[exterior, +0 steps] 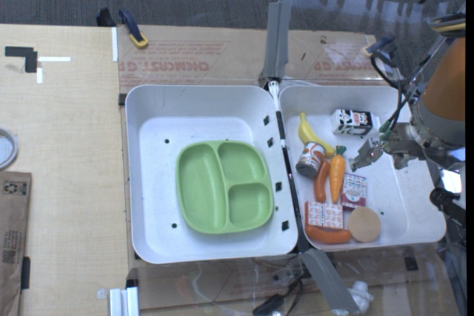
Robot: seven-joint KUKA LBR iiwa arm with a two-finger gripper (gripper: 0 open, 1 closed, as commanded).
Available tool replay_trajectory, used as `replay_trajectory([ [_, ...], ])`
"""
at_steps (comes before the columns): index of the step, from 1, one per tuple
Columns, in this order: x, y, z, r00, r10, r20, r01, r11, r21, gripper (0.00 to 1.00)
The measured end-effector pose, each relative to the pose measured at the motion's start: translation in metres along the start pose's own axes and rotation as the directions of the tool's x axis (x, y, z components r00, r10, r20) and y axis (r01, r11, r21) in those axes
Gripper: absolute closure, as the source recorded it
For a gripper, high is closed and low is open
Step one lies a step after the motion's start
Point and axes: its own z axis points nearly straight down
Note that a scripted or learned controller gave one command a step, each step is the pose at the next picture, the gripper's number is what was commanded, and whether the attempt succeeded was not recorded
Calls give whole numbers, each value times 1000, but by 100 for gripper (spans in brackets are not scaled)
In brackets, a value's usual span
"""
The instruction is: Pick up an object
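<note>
1. Camera view: the gripper [368,154] hangs over the right bin [415,229], its jaws slightly parted and holding nothing, just right of the upright carrot [337,175].
2. Beside the carrot lie a banana [310,132], a can [309,159], a milk carton [352,121] and a round biscuit [364,224] (all untouched).
3. The left bin [144,159] bears a green divided plate [224,186].

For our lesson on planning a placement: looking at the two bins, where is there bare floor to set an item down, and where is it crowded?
Left bin: bare floor rings the green divided plate, widest along its left side and top. Right bin: open floor right of the carrot and round wooden disc, partly under the gripper. Crowded: its left side, from banana down to the boxes.
</note>
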Motion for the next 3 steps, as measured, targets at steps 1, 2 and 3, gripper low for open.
replay_trajectory([
  [1,-20,1,100,1000,9,-1,-9,1000,1,0],
  [2,-25,35,88,981,-194,2,194,981,-4,0],
  [3,-17,64,92,904,-428,2,428,904,-3,0],
])
